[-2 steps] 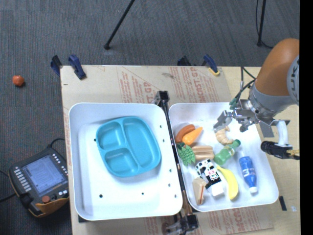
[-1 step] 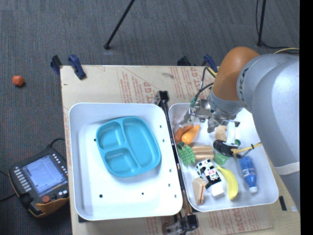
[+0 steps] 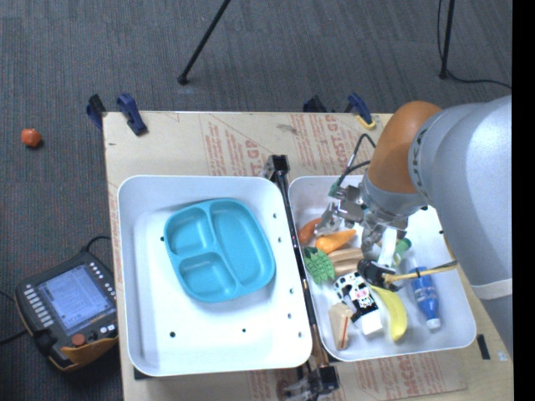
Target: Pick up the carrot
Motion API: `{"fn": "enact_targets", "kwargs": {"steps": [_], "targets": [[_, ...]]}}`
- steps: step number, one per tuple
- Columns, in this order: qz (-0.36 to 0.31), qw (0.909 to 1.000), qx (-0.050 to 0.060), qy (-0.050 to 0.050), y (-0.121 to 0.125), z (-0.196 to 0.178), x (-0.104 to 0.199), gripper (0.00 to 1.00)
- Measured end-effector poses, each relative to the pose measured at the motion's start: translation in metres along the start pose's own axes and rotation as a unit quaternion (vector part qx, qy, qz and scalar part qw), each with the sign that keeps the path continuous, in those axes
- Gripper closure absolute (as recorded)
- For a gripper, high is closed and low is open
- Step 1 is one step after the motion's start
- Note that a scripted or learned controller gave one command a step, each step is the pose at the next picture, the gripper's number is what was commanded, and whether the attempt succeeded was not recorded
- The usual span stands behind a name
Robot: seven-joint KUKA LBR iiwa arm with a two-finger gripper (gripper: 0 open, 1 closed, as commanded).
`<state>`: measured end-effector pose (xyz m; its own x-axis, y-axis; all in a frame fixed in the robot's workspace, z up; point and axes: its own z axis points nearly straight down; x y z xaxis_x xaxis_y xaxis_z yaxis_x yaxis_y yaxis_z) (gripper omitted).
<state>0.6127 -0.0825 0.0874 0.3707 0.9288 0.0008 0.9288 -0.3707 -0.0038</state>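
Note:
The carrot [image 3: 336, 241], orange with a green leafy top [image 3: 318, 266], lies in the right bin [image 3: 465, 324] near its left wall, among other toy food. My gripper [image 3: 361, 228] hangs low over the bin's upper middle, right above and slightly right of the carrot's thick end. The grey wrist and orange band [image 3: 401, 144] rise behind it. From this angle I cannot make out whether the carrot is gripped or merely lies under the gripper.
Packed around the carrot are a second orange piece [image 3: 308, 230], a bread roll [image 3: 344, 261], a cow-patterned toy [image 3: 355, 293], a banana [image 3: 393, 312] and a blue bottle [image 3: 424, 295]. The left bin [image 3: 146, 332] holds a blue divided plate [image 3: 220, 249].

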Motion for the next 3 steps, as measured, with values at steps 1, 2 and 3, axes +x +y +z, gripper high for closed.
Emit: {"fn": "enact_targets", "kwargs": {"steps": [1, 2, 3], "targets": [[0.0, 1.0, 0.001, 0.001, 0.0, -0.01, 0.0, 1.0], [0.202, 0.9793, -0.001, 0.0, 0.015, -0.1, 0.037, 1.0], [0.202, 0.9794, -0.001, 0.0, 0.014, -0.1, 0.037, 0.0]]}}
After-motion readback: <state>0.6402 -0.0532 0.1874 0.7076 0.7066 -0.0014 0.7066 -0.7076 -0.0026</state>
